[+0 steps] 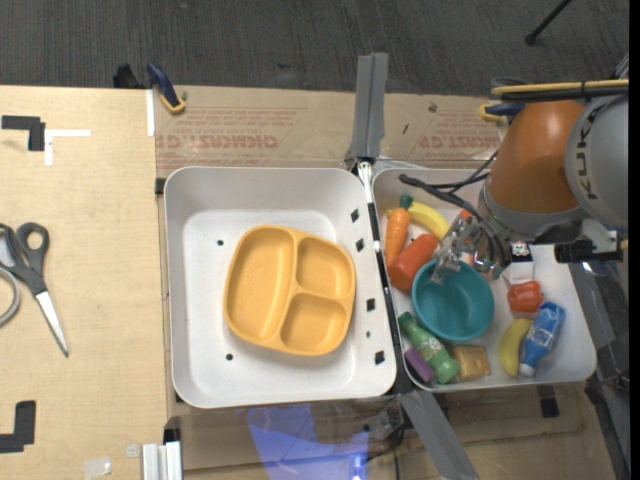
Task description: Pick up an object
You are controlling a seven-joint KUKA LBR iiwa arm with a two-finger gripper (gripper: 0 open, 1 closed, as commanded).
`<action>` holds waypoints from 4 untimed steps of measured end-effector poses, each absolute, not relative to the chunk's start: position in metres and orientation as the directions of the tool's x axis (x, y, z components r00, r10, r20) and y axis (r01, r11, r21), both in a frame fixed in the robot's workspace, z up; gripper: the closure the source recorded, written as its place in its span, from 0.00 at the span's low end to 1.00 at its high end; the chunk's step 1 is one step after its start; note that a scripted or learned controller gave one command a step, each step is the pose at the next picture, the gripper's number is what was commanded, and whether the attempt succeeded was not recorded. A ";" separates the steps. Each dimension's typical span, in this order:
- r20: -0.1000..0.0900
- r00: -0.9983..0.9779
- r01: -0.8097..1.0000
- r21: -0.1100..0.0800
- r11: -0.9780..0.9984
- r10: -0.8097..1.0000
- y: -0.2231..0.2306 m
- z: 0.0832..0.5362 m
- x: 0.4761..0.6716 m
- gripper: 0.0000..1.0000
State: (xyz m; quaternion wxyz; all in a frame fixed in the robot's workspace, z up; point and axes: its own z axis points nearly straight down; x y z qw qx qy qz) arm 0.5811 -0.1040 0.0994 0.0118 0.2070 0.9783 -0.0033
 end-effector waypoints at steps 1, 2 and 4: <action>-0.004 -0.926 0.378 0.001 0.926 0.378 -0.212 0.156 0.554 1.00; -0.004 -0.926 0.378 0.001 0.926 0.378 -0.212 0.156 0.554 0.00; -0.006 -0.933 0.361 -0.002 0.933 0.361 -0.106 0.094 0.614 0.00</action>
